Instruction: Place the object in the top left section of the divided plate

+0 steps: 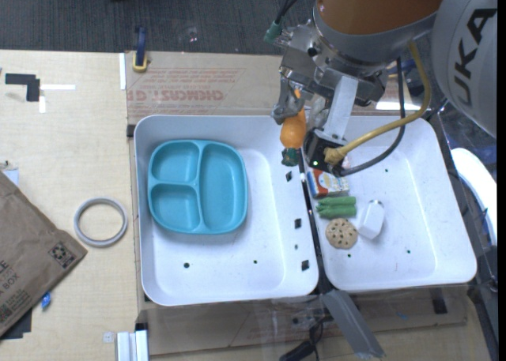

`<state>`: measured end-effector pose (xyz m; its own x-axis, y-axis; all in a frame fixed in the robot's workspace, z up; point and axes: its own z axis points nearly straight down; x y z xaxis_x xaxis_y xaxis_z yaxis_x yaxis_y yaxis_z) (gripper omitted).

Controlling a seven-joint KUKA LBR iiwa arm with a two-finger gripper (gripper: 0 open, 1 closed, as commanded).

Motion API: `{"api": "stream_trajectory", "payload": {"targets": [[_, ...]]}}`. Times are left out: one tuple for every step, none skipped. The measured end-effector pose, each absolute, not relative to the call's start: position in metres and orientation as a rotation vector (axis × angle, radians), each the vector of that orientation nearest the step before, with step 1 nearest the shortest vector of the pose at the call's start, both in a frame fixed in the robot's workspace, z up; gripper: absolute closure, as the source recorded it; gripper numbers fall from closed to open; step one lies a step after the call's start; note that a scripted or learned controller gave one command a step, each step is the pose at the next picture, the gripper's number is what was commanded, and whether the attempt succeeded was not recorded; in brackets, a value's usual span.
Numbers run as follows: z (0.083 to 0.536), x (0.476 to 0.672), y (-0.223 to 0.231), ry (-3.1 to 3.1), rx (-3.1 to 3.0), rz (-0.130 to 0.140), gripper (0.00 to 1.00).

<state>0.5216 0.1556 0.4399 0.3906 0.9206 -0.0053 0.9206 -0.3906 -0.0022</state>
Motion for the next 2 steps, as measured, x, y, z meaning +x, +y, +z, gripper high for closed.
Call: {"api": "stream_trajectory", "payload": {"targets": [[0.440, 0.558, 0.120, 1.425, 2.799, -0.009, 1.00], [0.327, 0.581, 0.101, 1.222, 2.893, -0.008, 1.00]]}}
